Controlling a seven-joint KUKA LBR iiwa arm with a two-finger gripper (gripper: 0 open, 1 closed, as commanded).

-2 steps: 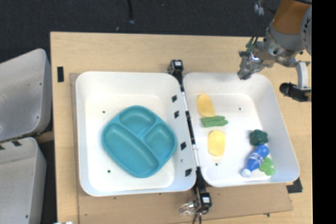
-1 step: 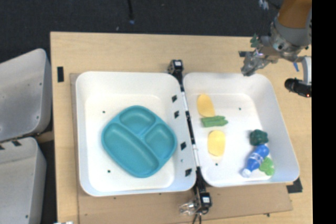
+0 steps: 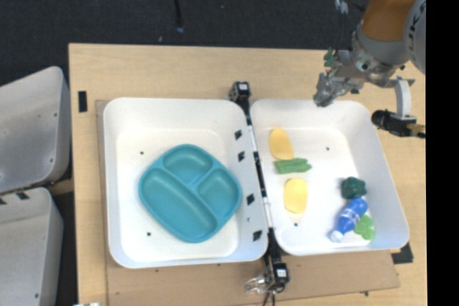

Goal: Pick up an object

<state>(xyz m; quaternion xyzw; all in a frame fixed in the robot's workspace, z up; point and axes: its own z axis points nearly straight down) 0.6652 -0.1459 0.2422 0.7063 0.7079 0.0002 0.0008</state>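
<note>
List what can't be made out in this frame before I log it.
- Pincer, camera view: small and blurred over the right bin's far rim; open or shut cannot be told.
- Arm: cut off by the top and right edges.
- Light green item: partly hidden behind the blue bottle; too small to identify.
- Dark green object: too small to identify.

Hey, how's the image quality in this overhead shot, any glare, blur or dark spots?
In the camera view the lighting is even and soft: the white bins look bright but not washed out, the teal tray casts only a faint shadow, the floor beyond the bench is dark, and the whole frame is slightly soft, so the tool and the small toys near the blue bottle lack fine detail.
</note>
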